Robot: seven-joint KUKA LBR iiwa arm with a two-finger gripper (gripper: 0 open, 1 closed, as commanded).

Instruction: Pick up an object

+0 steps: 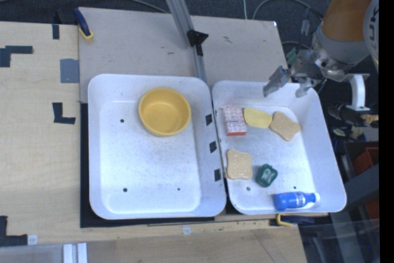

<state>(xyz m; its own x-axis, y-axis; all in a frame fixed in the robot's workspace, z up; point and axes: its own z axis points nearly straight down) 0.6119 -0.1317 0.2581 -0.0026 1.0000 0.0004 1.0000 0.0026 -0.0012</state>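
My gripper (288, 87) hangs open above the back edge of the right bin (320, 132), its two fingers spread with nothing between them. Below it in that bin lie a pink-and-white box (234, 120), a yellow slice (257, 117) and a tan toast piece (285, 125). Nearer the front sit another toast piece (239, 164), a small dark green object (266, 175) and a blue bottle (293, 199) on its side. The left bin (111, 151) holds a yellow bowl (164, 111).
A grey metal post (178, 0) slants across the back and ends between the two bins. Cables trail over the dark floor behind the bench. A blue-and-yellow clamp (82, 24) sits at the board's back left corner.
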